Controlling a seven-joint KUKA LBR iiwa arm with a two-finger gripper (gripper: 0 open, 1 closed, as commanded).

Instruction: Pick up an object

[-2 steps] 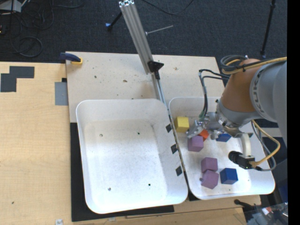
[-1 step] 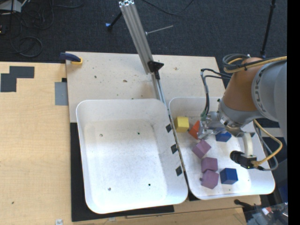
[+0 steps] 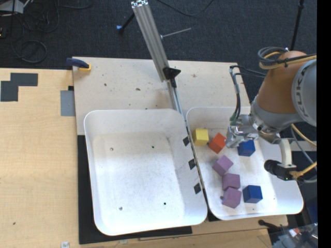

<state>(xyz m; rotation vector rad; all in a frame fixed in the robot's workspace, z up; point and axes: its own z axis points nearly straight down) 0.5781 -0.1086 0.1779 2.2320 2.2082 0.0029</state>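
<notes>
We read this as the approach step. The claw [image 3: 239, 134] sits low in the right bin [image 3: 289, 203]; we cannot tell its opening. Orange cube [image 3: 217, 142] lies just left of it, blue cube [image 3: 246, 148] just right. Next: centre on one cube, then close. No legible writing.

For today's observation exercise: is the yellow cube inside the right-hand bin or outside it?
Inside. The yellow cube rests on the floor of the right bin, near its upper left corner, beside the orange cube.
</notes>
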